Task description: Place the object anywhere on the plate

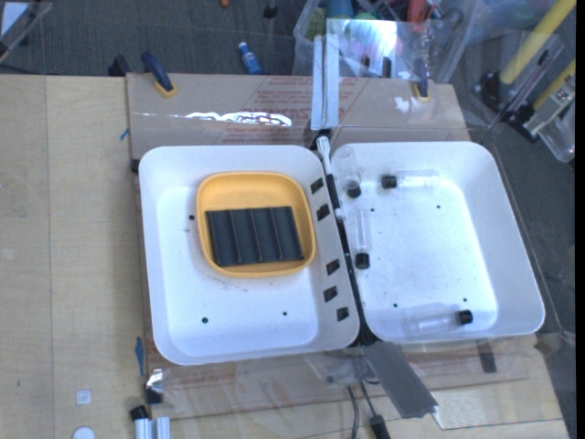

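— What colour is that plate (pixel 212 193) in the left bin (pixel 174 327)?

— Yellow-orange, all round the rim. The ridged object (pixel 254 236) lying on it is dark grey, nearly black, with darker stripes between the ridges.

— And the bins themselves?

— Both white, dotted with small black specks. The right bin (pixel 512 282) has clear tubes with black caps (pixel 464 317). Black squares run along the divide.

— The counter (pixel 64 245)?

— Pale wood grain, light tan.

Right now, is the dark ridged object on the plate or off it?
On it. The object lies flat inside the yellow plate, within its rim, in the left bin.
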`<state>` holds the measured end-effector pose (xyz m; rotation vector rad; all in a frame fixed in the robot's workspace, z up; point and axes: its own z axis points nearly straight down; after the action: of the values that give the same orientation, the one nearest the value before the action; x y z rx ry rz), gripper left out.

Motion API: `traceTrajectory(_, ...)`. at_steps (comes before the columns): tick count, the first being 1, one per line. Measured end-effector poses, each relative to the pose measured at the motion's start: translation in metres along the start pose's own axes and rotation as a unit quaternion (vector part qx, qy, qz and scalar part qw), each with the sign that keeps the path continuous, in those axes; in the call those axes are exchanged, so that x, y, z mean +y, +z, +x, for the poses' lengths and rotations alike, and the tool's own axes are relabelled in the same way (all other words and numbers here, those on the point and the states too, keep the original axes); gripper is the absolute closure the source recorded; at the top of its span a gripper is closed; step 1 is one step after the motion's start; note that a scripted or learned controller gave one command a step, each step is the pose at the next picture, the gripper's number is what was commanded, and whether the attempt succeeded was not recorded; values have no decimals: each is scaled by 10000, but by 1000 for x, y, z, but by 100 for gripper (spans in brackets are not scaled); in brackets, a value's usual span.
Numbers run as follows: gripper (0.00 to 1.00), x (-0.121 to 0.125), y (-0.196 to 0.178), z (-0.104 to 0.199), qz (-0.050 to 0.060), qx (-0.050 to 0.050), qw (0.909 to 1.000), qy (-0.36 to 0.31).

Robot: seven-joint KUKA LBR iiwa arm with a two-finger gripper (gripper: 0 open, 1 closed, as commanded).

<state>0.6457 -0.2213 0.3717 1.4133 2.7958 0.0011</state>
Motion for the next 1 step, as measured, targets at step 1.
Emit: traceTrajectory(1,100,18,-55,-14,-7,-4,9893,-1458)
